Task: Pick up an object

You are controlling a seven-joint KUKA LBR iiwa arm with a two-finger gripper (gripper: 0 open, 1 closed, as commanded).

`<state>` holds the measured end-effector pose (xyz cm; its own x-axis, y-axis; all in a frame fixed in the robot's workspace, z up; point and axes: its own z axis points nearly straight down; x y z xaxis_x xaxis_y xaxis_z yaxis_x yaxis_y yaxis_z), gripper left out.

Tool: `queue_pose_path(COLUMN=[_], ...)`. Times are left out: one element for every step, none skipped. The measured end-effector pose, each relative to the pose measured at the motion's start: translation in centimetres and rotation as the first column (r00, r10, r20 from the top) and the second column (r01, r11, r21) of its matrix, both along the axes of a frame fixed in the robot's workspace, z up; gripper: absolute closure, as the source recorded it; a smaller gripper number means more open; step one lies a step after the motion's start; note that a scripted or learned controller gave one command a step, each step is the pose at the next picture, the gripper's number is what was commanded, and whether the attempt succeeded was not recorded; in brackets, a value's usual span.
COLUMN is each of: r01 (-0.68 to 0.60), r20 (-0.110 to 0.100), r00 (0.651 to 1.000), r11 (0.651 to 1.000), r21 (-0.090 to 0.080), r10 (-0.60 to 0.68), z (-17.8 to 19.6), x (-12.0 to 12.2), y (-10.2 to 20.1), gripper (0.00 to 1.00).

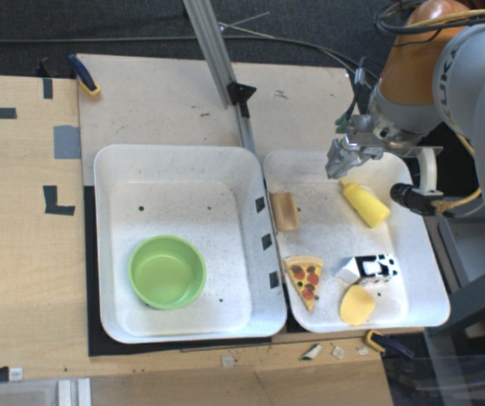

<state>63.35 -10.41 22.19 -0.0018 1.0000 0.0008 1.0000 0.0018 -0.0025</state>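
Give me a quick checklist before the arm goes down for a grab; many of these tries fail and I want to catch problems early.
1. Gripper is over the right bin, above its back edge: ok.
2. Nothing between its fingers yet: cannot tell, the view is too blurred there.
3. Nearest target, the yellow bottle, lies on its side just in front of the gripper, apart from other things: ok.
4. Brown block sits close to the bin's left wall, tight for a grab: not ok.
5. Pizza slice, black-and-white toy and yellow round piece are bunched at the front: not ok.
6. Green bowl sits alone in the left bin: ok.
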Motion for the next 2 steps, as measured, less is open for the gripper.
queue_pose_path(r01=[0.000, 0.001], r20=[-0.008, -0.004], r00=[1.000, 1.000], r11=[1.000, 1.000], r21=[-0.001, -0.002], r10=[0.000, -0.001], z=[-6.7, -13.2], x=[-0.1, 0.0], y=[0.5, 0.3], gripper=[0.00, 0.00])
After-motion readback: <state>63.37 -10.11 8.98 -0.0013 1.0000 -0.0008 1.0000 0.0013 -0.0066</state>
